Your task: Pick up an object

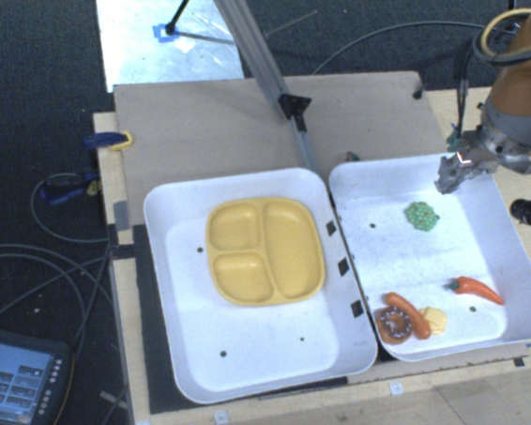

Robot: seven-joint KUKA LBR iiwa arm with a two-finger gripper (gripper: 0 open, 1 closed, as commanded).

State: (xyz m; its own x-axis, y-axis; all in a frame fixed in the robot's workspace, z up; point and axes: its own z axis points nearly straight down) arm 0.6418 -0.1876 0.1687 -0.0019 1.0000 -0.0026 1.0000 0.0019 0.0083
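- Far left, off the bench: a handheld control pad (pixel 15 389) with a lit blue screen lies on dark carpet among loose grey cables (pixel 60 276).
- Bench (pixel 209 128): flat, pale tan, board-like top. A slim grey pole (pixel 252 43) slants down across it to a black clamp near the gap between the bins.
- Left bin (pixel 190 347): shallow, white, smooth plastic with rounded corners. A yellow divided plate (pixel 265 251) lies flat in its upper middle, three compartments, glossy.
- Right bin (pixel 508 318): same white plastic, touching the left bin along the centre seam.
- Near its front left corner, a cluster: a brown ring donut (pixel 391 325), an orange-red sausage (pixel 406 313) lying against it, and a small pale yellow chunk (pixel 435 318) just beside them.
- Green broccoli-like lump (pixel 421 215), bumpy, sits alone in the bin's upper middle.
- Orange carrot (pixel 477 290) with a green tip lies near the front right, apart from the cluster.
- Arm (pixel 521 86): reaches in from the right, orange band above a grey wrist, angled down and leftward over the right bin's back right corner.
- Claw (pixel 452 176): dark metal, hangs near the bin's back rim, up and right of the green lump and not touching it. Cannot tell how far it is open; nothing visible in it.
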